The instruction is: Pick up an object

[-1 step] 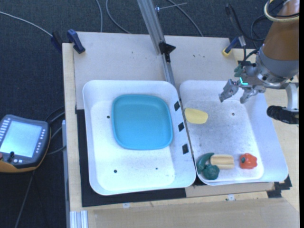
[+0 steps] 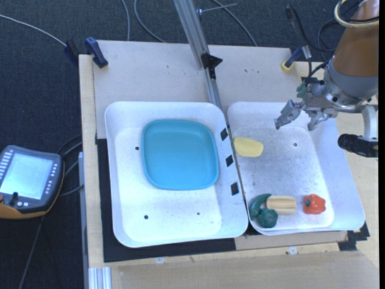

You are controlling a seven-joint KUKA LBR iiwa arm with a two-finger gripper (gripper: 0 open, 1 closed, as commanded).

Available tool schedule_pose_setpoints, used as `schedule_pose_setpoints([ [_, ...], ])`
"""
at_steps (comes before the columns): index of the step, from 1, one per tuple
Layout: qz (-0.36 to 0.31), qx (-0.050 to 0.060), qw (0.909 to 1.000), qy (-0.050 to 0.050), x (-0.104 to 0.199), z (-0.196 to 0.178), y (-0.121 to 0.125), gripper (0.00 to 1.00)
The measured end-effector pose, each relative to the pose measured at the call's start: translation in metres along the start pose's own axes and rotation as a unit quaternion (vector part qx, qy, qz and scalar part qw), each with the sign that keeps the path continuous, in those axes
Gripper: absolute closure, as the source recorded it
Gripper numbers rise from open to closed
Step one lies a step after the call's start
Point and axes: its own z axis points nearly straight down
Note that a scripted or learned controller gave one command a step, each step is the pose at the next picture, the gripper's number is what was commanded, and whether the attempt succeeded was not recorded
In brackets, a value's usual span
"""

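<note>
Gripper (image 2: 299,118) hung over the right bin (image 2: 337,161) near its 12 o'clock edge, its two grey metal fingers spread apart with nothing between them. Arm (image 2: 355,47) came in from 2 o'clock, orange-brown band above a grey wrist.

Right bin: shallow white plastic, speckled floor, rounded corners. Inside it, a smooth pale yellow lemon-shaped piece (image 2: 248,147) lay at 9 o'clock of the bin, close to the left wall, well apart from the gripper. Along the 6 o'clock edge sat three toy foods in a row: a dark green lumpy vegetable (image 2: 263,211), touching a tan cylindrical block (image 2: 281,205), then a red-orange rounded tomato-like piece (image 2: 313,204) just beside it at 3 o'clock.

Left bin (image 2: 120,161): same white plastic, held a glossy turquoise square plate (image 2: 180,154) with rounded corners, roughly at the bin's centre toward 12 o'clock.

A slanted metal rail (image 2: 192,26) ran from 12 o'clock down between the bins. Teach pendant (image 2: 27,179) lay at 9 o'clock off the bench.
</note>
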Motion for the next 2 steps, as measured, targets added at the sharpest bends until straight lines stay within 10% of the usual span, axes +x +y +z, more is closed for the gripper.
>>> schedule_pose_setpoints([
  [2, 0.000, 0.002, 1.0000, 0.000, -0.004, 0.086, 0.007, 0.00],
])
